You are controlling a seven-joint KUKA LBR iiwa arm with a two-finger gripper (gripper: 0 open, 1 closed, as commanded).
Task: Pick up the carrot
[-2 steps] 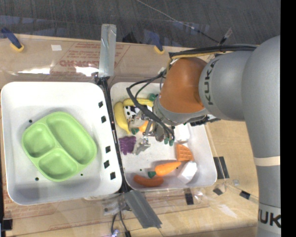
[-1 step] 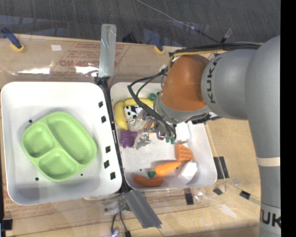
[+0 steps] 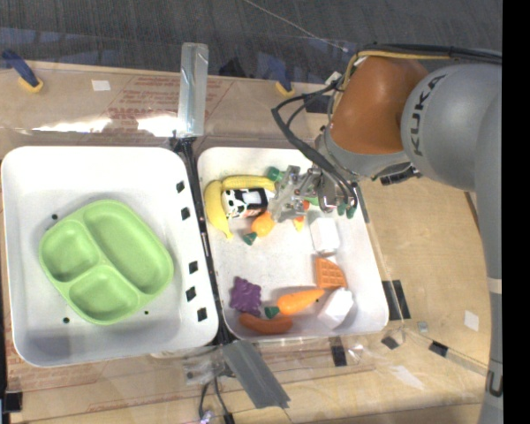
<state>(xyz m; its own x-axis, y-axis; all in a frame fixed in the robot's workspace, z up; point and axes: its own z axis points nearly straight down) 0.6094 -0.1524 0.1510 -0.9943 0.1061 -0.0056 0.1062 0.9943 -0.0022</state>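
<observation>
A green divided plate [image 3: 106,259] lay in the left bin [image 3: 18,237]. In the right bin [image 3: 371,263], a banana [image 3: 216,203] sat at ten o'clock, purple grapes [image 3: 245,295] at seven, a waffle [image 3: 330,274] at four, and a white block [image 3: 324,235] near three.

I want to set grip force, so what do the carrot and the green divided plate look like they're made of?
Carrot: likely moulded toy plastic, smooth orange body with a faint sheen and a green stub end.
Green divided plate: probably hard plastic, even matte light green, rounded moulded compartment ridges. Neither can be confirmed by look alone.
</observation>
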